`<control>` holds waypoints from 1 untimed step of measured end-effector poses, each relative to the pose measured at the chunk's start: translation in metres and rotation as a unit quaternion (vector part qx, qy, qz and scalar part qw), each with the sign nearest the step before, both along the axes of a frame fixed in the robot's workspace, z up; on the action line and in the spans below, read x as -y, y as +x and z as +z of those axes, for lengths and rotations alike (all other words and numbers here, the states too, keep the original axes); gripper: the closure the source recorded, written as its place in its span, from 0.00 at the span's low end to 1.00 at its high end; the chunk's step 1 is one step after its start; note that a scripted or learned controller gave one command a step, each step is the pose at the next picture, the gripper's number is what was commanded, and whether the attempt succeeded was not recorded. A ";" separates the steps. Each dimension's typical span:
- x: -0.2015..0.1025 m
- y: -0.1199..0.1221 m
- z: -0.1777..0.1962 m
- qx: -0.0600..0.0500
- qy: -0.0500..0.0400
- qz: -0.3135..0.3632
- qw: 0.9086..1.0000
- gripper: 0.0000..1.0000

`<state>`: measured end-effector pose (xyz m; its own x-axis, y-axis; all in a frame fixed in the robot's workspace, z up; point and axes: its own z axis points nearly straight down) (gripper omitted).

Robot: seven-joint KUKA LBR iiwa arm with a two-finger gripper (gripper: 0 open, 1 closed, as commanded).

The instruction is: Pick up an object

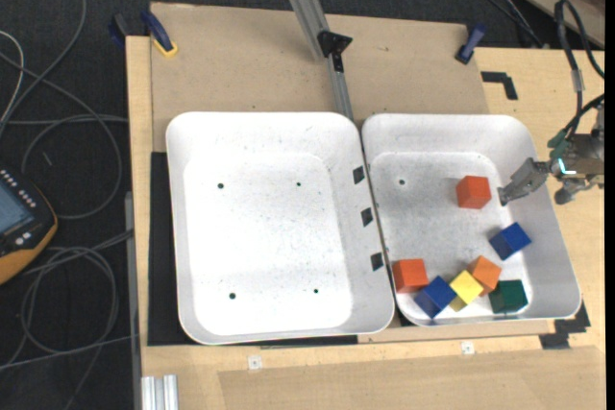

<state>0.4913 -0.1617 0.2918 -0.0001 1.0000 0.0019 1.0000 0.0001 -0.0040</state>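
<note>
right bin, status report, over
Claw at right bin's right rim, nothing between its fingers. Nearest target: orange cube, apart from the rest. Other cubes clustered along the near edge. Path to orange cube open.

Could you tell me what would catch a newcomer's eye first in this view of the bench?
Probably the bright blocks in the right bin: an orange block alone near its middle, a blue one below it, and a cluster of orange, blue, yellow and green along the near edge. Next, the gripper reaching over that bin's right rim, close to the lone orange block. The left bin is plain white beside it.
</note>
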 end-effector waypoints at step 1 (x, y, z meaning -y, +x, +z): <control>0.000 0.001 0.002 0.002 -0.001 0.000 1.000 0.00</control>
<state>0.4919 -0.1616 0.2935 -0.0007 1.0000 0.0008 1.0000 0.0007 0.0004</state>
